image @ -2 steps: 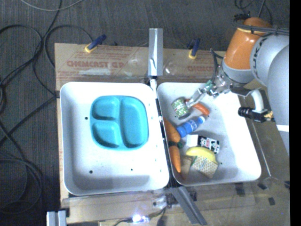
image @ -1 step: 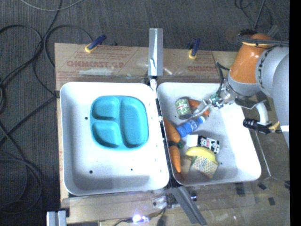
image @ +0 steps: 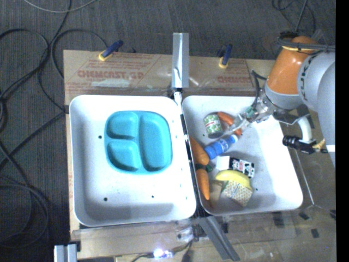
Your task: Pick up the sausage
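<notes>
Nearest you in the right bin [image: 294, 192]: a crinkled patterned packet [image: 236, 192], a smooth yellow banana [image: 232, 176], a tapered carrot [image: 203, 183] and a small black printed box [image: 241, 166]. Mid-bin you get a blue plastic bottle [image: 221, 146] and a green-labelled can [image: 212, 124]. The sausage [image: 226, 118], a short glossy orange-red cylinder, lies beside the can at the far end, with the gripper [image: 252, 114] just right of it; its grip state is something you cannot tell here.

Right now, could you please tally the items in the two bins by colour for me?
Blue: 2, the tray and the bottle
Orange: 3, two carrots and a sausage-like piece
Green: 1, can
Yellow: 1, lemon-like piece
Black: 1, card box
Patterned: 1, packet
Total: 9
</notes>
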Controlling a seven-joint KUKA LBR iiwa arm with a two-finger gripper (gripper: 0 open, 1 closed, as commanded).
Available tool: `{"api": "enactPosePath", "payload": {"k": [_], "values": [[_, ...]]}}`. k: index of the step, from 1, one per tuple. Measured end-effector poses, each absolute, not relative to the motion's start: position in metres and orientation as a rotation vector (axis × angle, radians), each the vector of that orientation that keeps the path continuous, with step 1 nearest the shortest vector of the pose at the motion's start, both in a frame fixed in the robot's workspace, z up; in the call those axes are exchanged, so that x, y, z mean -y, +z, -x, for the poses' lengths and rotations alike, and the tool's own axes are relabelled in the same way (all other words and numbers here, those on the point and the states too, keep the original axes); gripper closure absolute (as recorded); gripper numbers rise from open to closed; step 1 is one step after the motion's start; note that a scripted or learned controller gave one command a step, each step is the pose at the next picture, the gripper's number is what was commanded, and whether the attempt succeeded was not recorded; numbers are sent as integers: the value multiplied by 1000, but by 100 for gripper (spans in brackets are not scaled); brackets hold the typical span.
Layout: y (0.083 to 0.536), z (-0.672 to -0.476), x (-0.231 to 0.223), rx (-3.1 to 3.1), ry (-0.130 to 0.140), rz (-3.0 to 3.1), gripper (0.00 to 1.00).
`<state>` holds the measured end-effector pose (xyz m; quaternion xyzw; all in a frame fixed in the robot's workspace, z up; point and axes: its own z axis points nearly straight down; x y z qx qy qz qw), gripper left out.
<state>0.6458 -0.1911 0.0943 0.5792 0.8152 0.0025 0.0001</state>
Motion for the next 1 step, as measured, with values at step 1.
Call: {"api": "enactPosePath", "payload": {"k": [1], "values": [[225,-662,141,-2717,-5,-1583,100]]}}
